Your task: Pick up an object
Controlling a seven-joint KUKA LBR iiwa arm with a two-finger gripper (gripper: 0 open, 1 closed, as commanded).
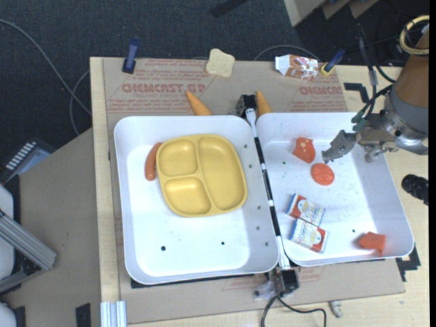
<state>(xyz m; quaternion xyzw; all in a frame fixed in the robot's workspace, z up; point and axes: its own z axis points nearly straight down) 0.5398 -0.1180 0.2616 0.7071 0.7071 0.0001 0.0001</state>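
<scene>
My gripper (354, 152) hangs over the upper right part of the right bin (388, 189), fingers spread and open, with nothing between them. One finger (336, 150) points toward a red wedge (304, 148) just to its left. A red round disc (323, 175) lies slightly below that fingertip. Lower in the same bin lie two small printed cartons (306, 210) (308, 235), and an orange-red block (372, 241) sits near the bottom right corner.
The left bin (136, 237) holds a yellow divided plate (201, 174) with a sausage (150, 162) beside it. On the board behind the bins lie a bread slice (220, 62), a carrot (198, 103), a small carton (298, 66) and a blue clip (130, 55).
</scene>
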